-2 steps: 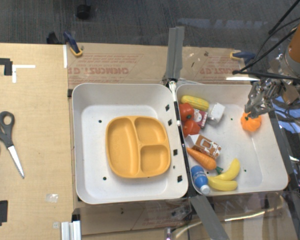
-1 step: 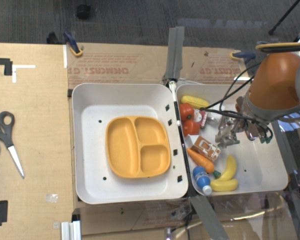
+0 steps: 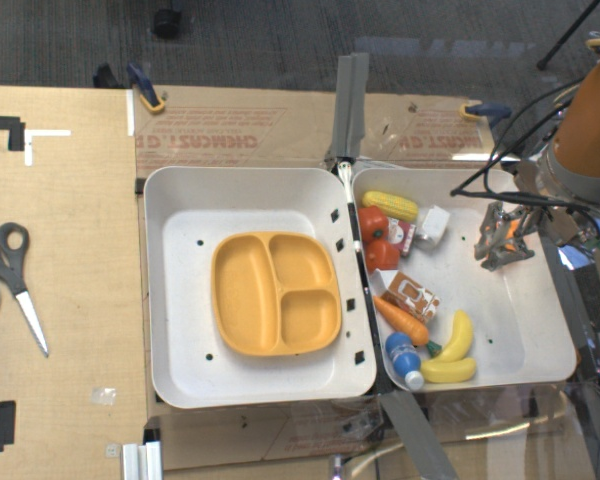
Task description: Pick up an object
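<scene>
Bench [image 3: 60,298]: pale wood-look top on the left, brown cardboard under and behind the two bins.
Floor [image 3: 280,18]: dark grey carpet past the bench's far edge.
Writing: mirrored red print on the cardboard [image 3: 215,140] behind the left bin, too reversed and faint to read.
Left bin [image 3: 170,368]: shallow white plastic, rounded corners, small dark holes in its floor.
Tray [image 3: 277,293]: yellow-orange plastic, three compartments, rounded, lying flat in the middle of the left bin.
Right bin [image 3: 525,338]: same white plastic, its left wall touching the left bin's right wall.
Toys: along the right bin's left wall lie a corn cob [image 3: 390,205], a white block [image 3: 433,225], a red pepper [image 3: 378,240], a brown carton [image 3: 412,296], a carrot [image 3: 400,318], a blue bottle [image 3: 404,358] and two bananas [image 3: 456,350] at the near edge.
Scissors [image 3: 15,278]: grey handles, steel blades, near the bench's left edge.
Clamps: a blue-and-yellow one [image 3: 145,88] at the far edge.
Arm [image 3: 585,128]: orange band and black cables at the right.
Gripper [image 3: 502,240]: over the right bin's far right part, well apart from the toys; jaw opening cannot be told, nothing seen between them.
</scene>
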### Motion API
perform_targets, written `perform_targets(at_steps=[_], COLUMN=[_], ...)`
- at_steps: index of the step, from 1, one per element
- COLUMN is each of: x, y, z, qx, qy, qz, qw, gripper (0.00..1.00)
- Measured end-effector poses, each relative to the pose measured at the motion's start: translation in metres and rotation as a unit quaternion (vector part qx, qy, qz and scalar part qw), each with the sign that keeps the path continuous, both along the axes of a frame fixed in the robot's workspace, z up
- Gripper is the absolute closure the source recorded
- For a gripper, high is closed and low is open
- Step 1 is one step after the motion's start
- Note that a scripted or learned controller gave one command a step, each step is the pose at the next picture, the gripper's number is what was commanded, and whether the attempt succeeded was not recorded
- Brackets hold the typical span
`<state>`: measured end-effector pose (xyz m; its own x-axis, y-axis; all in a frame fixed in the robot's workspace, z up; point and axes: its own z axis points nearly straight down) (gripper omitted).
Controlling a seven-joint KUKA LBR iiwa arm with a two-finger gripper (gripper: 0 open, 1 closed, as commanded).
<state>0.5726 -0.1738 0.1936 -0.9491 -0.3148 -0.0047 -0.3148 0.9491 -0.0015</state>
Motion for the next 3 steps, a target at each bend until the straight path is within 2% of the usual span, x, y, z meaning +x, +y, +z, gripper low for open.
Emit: perform_targets(at_steps=[1, 2, 3], x=[-0.001, -0.001, -0.086], y=[-0.011, -0.010, 0.028], z=[-0.101, -0.101, -0.102], qx=[-0.0003, -0.0002, 0.0002], qy=[0.001, 0.001, 0.001], qz=[0.135, 0.135, 0.043], qw=[0.9908, 0.9908, 0.9991], gripper=[1.00, 0.00, 0.00])
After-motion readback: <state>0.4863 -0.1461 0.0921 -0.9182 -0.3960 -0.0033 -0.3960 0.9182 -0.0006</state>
